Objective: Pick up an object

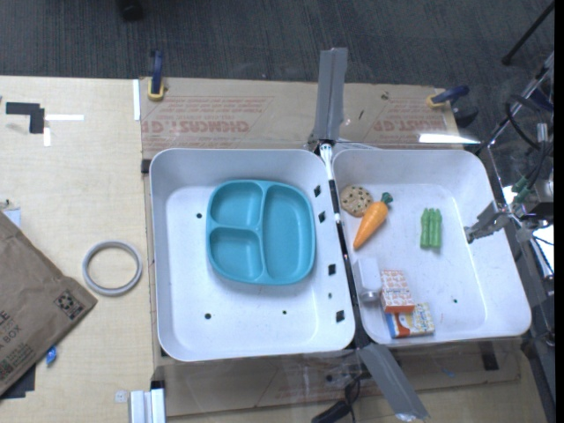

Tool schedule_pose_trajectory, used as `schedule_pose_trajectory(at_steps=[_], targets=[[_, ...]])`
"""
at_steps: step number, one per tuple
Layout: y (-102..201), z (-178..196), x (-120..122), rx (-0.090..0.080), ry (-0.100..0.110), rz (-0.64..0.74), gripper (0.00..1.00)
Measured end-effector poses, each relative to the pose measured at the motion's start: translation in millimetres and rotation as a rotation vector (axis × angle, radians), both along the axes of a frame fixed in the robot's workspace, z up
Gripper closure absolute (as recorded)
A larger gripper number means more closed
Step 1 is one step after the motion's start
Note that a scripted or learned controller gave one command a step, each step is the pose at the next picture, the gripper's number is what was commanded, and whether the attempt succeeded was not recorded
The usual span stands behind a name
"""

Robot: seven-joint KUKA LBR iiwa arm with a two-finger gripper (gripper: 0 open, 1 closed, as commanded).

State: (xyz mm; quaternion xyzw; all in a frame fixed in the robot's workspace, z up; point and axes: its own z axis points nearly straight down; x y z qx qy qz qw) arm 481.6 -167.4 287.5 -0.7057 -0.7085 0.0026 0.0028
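The right bin (476, 170) holds a toy carrot (372, 222) with a round brown cookie (356, 200) just to its upper left. A green bean bundle (430, 228) lies further right, apart from both. Near that bin's front left corner an orange-and-white carton (397, 291) stands beside a flat blue-and-orange packet (412, 321), and a small pale piece (367, 271) rests just behind them. The left bin (176, 324) holds a teal divided plate (262, 233) at its middle.
A grey tape ring (112, 266) and a brown cardboard box (31, 311) lie on the bench left of the bins. Grey bars (331, 95) rise at the seam between the bins. A metal clamp (487, 224) and cables crowd the right bin's right rim.
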Motion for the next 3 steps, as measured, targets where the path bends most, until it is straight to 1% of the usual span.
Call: schedule_pose_trajectory(at_steps=[1, 2, 3], targets=[[8, -126, 96, 0.000, 0.000, -0.106, 0.00], [-28, -190, 120, 0.000, -0.002, -0.102, 0.00], [-29, -184, 120, 0.000, 0.002, -0.103, 1.00]])
